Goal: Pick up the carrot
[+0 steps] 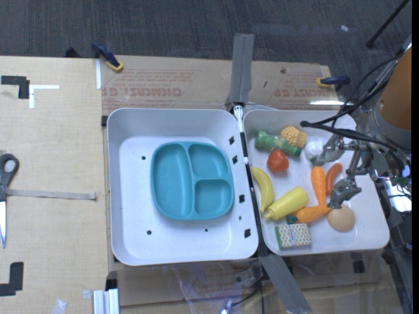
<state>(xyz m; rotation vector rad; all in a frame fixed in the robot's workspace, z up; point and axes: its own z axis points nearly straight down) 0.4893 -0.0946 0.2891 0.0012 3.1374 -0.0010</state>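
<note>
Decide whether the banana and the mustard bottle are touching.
Touching: the camera view shows the banana's lower end meeting the yellow mustard bottle, with no white bin floor between them.

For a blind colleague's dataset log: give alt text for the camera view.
The arm's hand hovers just right of the carrot in the right bin, among toy foods including a banana and corn. The left bin holds a teal divided plate.
</note>
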